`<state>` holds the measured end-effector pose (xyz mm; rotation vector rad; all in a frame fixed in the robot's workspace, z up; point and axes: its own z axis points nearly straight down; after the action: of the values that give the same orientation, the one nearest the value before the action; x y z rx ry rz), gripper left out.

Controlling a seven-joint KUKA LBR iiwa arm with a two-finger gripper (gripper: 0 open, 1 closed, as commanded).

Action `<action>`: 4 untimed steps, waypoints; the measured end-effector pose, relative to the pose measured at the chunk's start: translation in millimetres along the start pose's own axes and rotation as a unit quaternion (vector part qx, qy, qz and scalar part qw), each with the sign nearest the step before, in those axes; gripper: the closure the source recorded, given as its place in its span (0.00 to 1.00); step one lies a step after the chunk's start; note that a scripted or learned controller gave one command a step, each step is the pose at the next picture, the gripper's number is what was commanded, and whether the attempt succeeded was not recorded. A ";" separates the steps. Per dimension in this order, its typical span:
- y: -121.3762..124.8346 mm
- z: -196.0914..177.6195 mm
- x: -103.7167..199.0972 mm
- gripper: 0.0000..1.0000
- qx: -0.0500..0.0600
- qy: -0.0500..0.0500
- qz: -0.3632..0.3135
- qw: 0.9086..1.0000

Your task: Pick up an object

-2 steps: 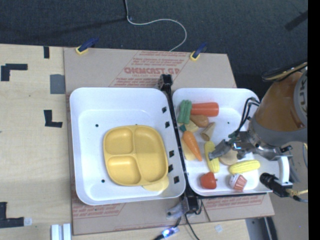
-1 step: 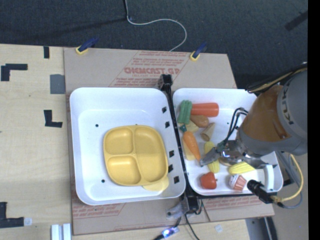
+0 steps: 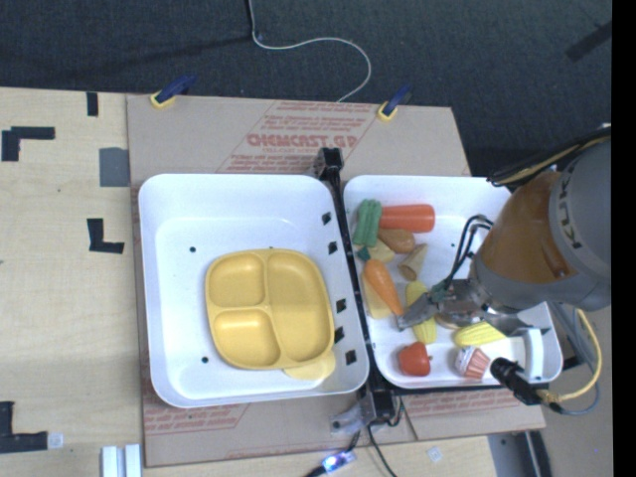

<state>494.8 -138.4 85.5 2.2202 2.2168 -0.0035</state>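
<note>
My gripper [image 3: 419,309] is low in the right bin [image 3: 517,378], reaching in from the right among several toy foods. Its tip is just right of an orange carrot [image 3: 382,286] and above a small yellow piece [image 3: 425,332]. A red tomato [image 3: 414,359] lies in front of it, and a yellow corn cob [image 3: 480,334] and a white and red cup [image 3: 473,364] sit to the front right. Farther back are a green vegetable [image 3: 368,222], a red-orange cylinder [image 3: 408,217], a brown piece [image 3: 397,239] and a beige piece [image 3: 413,260]. I see nothing held between the fingers.
The left bin [image 3: 169,266] holds a yellow divided plate [image 3: 268,306] with a pale yellow piece [image 3: 313,370] at its front edge. The grey arm with its orange band [image 3: 532,241] covers the right bin's right side. A white cable [image 3: 318,43] lies behind the bins.
</note>
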 end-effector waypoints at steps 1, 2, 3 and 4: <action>0.1 -8.6 0.3 1.00 0.001 0.000 0.000 1.000; 0.8 -69.0 -0.9 1.00 0.001 0.002 -0.002 1.000; 5.3 -127.4 4.9 1.00 0.001 0.002 -0.002 1.000; 5.5 -137.4 5.5 1.00 0.002 0.003 -0.002 1.000</action>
<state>500.1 -132.3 222.9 2.2215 2.2256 -0.0033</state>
